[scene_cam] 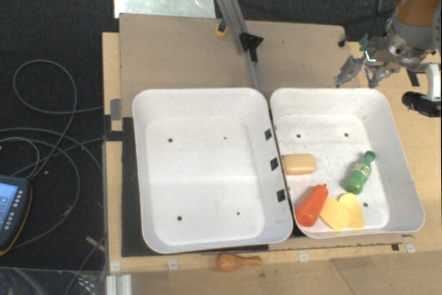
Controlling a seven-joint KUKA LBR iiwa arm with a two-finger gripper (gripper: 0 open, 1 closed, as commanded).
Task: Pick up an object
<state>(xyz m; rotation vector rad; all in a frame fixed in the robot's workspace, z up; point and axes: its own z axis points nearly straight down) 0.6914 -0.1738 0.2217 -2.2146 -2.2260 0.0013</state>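
Camera view, gripper (362,72) spread above right bin (387,114); green bottle (359,173) inside

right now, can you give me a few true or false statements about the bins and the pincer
1. The green bottle lies in the right bin. True.
2. The red bottle lies in the left bin. False: it lies in the right bin.
3. The pincer grips the tan block. False: it hangs open above the right bin's far rim.
4. A brown object lies outside the bins, by the near edge. True.
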